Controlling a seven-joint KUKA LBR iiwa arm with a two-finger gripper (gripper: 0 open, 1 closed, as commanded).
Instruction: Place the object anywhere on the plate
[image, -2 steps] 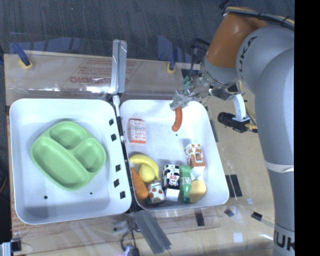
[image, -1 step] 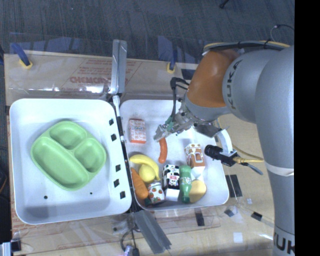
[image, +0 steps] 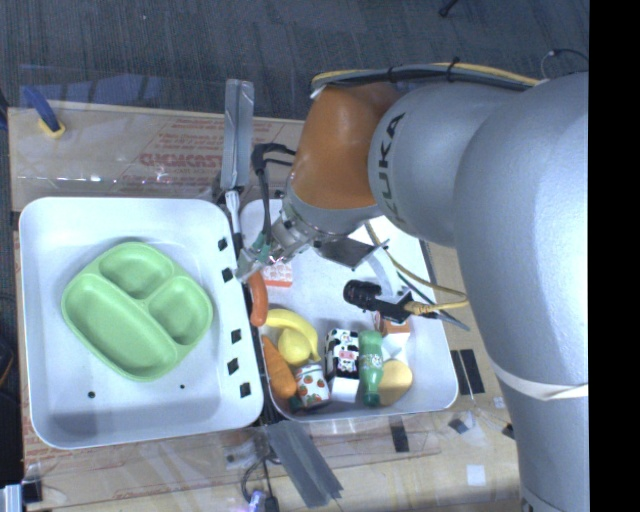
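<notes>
A green plate (image: 137, 308) with three compartments lies in the left bin (image: 60, 225), with nothing on it. My gripper (image: 260, 254) hangs low over the far left corner of the right bin (image: 440, 385), close to the divider between the bins. Just under it lies a small red and white pack (image: 281, 273), and an orange-red sausage (image: 258, 299) lies right in front of it. I see no object held by the gripper.
The near half of the right bin is crowded: a banana (image: 287, 322), a lemon (image: 294, 345), a carrot (image: 279, 371), a small can (image: 311, 387), a cow-patterned carton (image: 343, 352), a green bottle (image: 371, 368) and a yellow fruit (image: 397, 377). The grey arm covers the bin's far right.
</notes>
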